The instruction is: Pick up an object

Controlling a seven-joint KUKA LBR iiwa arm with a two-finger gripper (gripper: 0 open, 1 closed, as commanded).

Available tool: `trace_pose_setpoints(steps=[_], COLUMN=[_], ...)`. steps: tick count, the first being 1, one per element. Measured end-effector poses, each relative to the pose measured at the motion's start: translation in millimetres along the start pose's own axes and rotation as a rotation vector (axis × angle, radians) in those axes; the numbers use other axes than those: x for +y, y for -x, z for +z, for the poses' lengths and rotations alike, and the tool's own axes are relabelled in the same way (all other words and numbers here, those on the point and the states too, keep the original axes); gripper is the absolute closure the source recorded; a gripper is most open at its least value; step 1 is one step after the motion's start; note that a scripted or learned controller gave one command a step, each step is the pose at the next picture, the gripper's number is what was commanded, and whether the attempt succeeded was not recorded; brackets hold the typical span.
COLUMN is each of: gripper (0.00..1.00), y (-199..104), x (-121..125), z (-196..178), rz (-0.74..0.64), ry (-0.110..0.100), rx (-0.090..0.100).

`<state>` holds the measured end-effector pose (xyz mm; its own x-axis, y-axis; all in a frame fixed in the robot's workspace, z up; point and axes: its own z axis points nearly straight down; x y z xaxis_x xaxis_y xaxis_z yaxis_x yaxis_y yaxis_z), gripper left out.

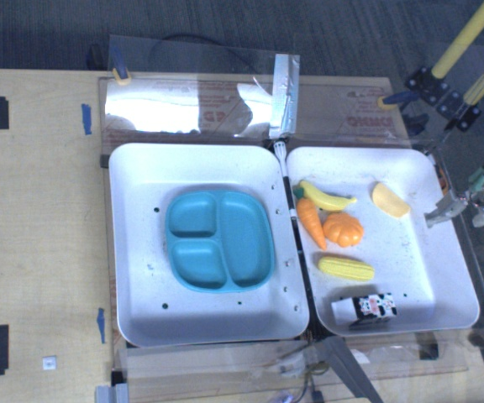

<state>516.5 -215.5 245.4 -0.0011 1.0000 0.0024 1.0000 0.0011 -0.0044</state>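
Note:
The right white bin (444, 305) holds the loose objects. A yellow banana (328, 196) lies near its left wall, with an orange carrot (311, 223) slanting just below it. A round orange fruit (344, 230) touches the carrot's right side. A pale yellow wedge (390, 200) sits alone toward the back right. A yellow corn cob (346, 267) lies flat in the middle. A small black and white toy (366, 307) rests by the front wall.
The left white bin (133, 309) carries a blue divided plate (220, 239). A small grey metal piece (449, 209) juts over the right bin's right rim. A clear panel with a taped post (285, 95) stands behind the bins. A yellow rod (469, 25) crosses the top right.

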Motion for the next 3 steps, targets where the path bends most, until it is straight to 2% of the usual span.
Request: trace_pose_setpoints(steps=[1, 2, 3], gripper=[0.00, 0.00, 1.00], y=[7, -3, -1], x=[53, 125, 127], z=[95, 157, 144], rz=[-0.232, -0.289, -0.289], ry=[-0.001, 0.013, 0.017], rx=[0.000, 0.006, -0.002])
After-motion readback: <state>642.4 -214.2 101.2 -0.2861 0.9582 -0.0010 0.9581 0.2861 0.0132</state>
